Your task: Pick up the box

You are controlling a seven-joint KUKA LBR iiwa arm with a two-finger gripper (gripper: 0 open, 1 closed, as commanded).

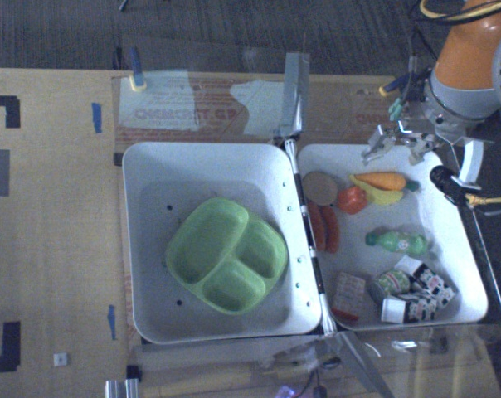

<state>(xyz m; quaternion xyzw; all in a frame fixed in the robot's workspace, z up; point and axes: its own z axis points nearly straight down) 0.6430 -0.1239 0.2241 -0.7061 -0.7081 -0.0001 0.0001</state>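
The box (347, 295), a small reddish-brown carton, lies flat near the front left corner of the right bin (474, 264). Beside it to the right sit a green-labelled can (390, 283) and black-and-white patterned cartons (423, 295). My gripper (398, 149) hangs above the bin's back edge, well behind the box and apart from it. It is open, with nothing between its fingers. The grey arm with its orange band (474, 31) reaches in from the upper right.
In the right bin lie a carrot (384, 180) on a yellow banana (385, 196), a red tomato (351, 199), a brown disc (320, 187), red sausages (323, 227) and a green bottle (397, 241). The left bin (151, 172) holds a green divided tray (226, 254).
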